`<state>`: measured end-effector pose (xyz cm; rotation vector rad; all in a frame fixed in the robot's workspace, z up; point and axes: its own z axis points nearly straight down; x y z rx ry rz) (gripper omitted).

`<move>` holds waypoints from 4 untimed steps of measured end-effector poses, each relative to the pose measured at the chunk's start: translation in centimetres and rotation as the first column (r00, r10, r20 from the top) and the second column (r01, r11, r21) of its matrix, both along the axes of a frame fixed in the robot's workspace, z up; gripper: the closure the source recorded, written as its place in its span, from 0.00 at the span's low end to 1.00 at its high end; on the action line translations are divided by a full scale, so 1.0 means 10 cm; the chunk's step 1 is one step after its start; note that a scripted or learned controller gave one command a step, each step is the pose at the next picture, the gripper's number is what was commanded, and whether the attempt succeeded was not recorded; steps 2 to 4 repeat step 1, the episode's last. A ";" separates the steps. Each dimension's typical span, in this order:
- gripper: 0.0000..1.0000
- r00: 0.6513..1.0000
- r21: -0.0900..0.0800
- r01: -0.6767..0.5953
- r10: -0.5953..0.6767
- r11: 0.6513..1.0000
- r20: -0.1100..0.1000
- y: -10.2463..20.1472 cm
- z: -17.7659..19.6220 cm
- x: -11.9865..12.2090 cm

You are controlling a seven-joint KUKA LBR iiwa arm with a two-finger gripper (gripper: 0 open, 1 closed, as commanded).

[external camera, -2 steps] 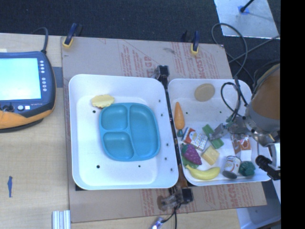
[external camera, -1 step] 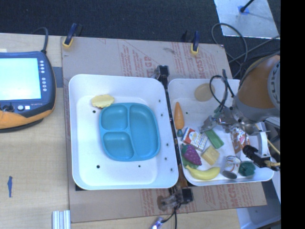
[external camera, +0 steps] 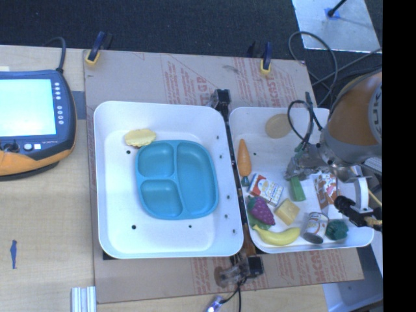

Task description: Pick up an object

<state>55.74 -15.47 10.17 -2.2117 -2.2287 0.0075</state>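
arm (external camera: 354, 119): grey shell, orange band | black cables looped beside it | gripper (external camera: 305, 168): dark metal

My bench (external camera: 45, 239) is pale wood, and a brown cardboard sheet (external camera: 188, 77) lies flat on it, held by clamps (external camera: 95, 49) at its far edge. Two white bins sit side by side on the sheet, touching: the left bin (external camera: 110, 174) and the right bin (external camera: 260, 119). Left of the cardboard, a pendant (external camera: 32, 119) with a lit screen rests on the wood.
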 end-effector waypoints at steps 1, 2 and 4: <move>1.00 1.000 0.003 0.003 -0.003 1.000 0.003 0.69 0.91 0.08; 1.00 1.000 0.003 0.003 -0.003 1.000 0.003 0.69 0.91 0.08; 1.00 1.000 0.003 0.003 -0.003 1.000 0.003 0.69 0.91 0.08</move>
